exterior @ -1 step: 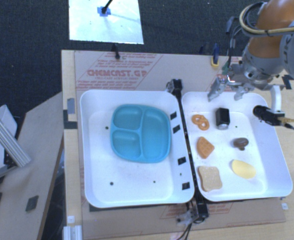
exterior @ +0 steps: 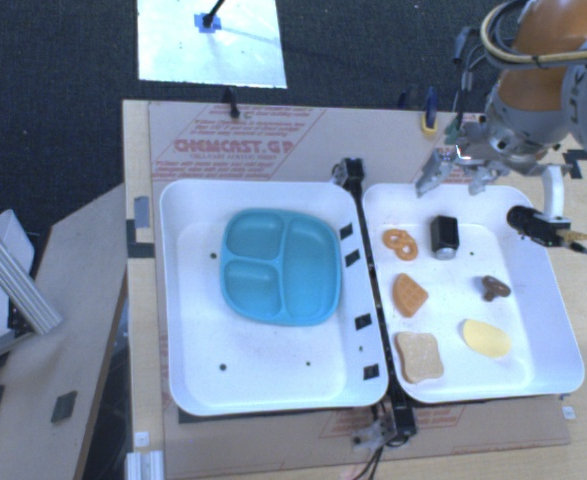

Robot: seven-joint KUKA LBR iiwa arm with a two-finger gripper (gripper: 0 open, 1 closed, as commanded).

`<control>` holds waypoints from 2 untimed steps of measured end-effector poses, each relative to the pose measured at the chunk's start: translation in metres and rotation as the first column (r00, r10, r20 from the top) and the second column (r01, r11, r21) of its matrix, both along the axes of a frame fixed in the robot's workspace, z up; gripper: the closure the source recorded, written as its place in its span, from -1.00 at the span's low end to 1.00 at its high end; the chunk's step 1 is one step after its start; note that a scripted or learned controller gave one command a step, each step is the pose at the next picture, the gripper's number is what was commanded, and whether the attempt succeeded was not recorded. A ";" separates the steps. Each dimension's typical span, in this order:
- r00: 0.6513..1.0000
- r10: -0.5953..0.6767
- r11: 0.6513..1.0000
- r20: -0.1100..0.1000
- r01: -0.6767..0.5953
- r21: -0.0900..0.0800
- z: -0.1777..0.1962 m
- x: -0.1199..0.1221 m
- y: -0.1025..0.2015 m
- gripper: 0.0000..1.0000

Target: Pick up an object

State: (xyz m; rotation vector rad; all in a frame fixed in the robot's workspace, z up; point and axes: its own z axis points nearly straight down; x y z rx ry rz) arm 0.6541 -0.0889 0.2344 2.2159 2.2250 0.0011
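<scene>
- The grey arm [exterior: 553, 58] with its orange band reaches in from the right, its tool [exterior: 460, 175] poised above the far rim of the right bin [exterior: 543, 298], fingers spread apart and gripping nothing.
- Six items lie in that bin, all apart from the tool: a pretzel [exterior: 400, 244], a black block [exterior: 444, 236] just beside it, an orange piece [exterior: 409, 295], a slice of toast [exterior: 419, 356], a small brown object [exterior: 494, 288] (too small to identify) and a yellow piece [exterior: 486, 338].
- The left bin [exterior: 198, 368] holds a blue divided plate [exterior: 278, 267].
- Both bins sit side by side on a brown board [exterior: 243, 143] on the worktop [exterior: 88, 268].
</scene>
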 end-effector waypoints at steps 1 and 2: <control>1.000 -0.001 1.000 -0.003 0.001 0.000 -0.041 0.002 0.001 -1.00; 1.000 -0.003 1.000 -0.004 0.003 0.000 -0.090 0.003 -0.008 -1.00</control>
